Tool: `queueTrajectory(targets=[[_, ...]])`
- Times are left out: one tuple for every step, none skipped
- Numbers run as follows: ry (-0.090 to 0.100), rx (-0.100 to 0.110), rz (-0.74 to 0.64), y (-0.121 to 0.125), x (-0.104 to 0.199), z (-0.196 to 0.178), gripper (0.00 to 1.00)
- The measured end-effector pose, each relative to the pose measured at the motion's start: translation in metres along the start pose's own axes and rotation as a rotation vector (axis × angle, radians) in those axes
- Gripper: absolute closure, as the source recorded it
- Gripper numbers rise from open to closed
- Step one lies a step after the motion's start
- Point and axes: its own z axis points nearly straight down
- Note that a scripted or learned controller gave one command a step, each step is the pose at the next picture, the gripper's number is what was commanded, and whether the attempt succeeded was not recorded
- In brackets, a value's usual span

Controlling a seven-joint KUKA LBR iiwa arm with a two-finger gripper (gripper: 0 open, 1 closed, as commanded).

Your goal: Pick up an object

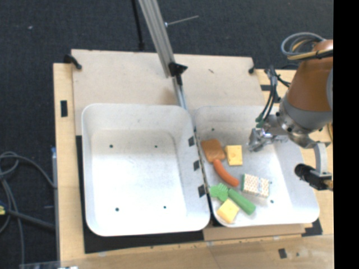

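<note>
Probably light, stiff toys: orange carrot [225,174] mid right bin [291,209], toward its left wall. Best pinched across its narrow middle. Gripper [257,139] above, near back edge; opening unreadable, nothing visibly held.

This is a robotics lab or test cell, not a home or shop. The plywood bench [157,74] carries two shallow white bins [140,167], fixed side by side. Behind the bins an aluminium extrusion mast [157,27] rises on a black bracket. Around the bench lies dark carpet [33,27], with loose cables [17,178] to the bench's left. An industrial arm [311,88], grey with an orange band, reaches in from the bench's right.
</note>
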Motion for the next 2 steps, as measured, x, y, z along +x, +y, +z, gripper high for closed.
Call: queueTrajectory(targets=[[0.001, 0.003, -0.001, 0.002, -0.001, -0.037, 1.00], [0.002, 0.007, -0.002, -0.004, 0.050, -0.032, 1.00]])
